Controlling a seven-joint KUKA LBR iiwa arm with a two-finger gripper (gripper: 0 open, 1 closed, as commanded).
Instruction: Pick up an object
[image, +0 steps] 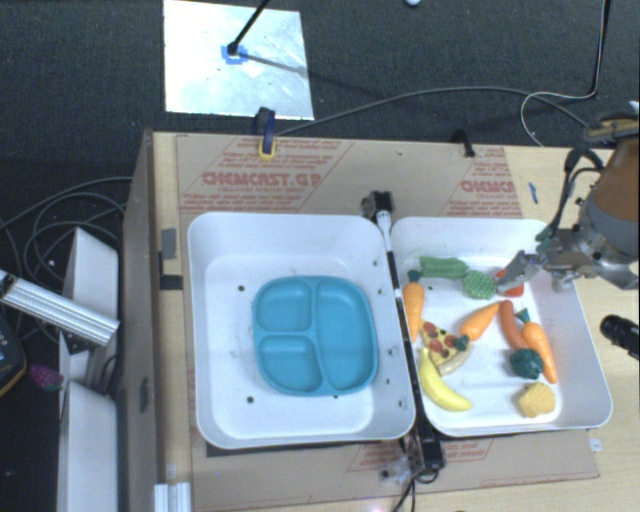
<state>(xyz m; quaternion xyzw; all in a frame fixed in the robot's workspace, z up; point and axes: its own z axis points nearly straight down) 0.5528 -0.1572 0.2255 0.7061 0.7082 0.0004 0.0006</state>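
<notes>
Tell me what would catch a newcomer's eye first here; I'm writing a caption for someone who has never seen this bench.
The blue divided plate stands out, lying alone in the left bin. Next comes the bright toy food crowding the right bin: a banana at the front, several carrots, a pizza slice and green vegetables at the back. The gripper reaches in from the right above that bin's far side.

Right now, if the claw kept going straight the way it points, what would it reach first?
The claw points toward the view's left, low over the right bin. First in its line is probably the green toy vegetable just ahead of its tip, though height above it is unclear from this slanted view.
</notes>
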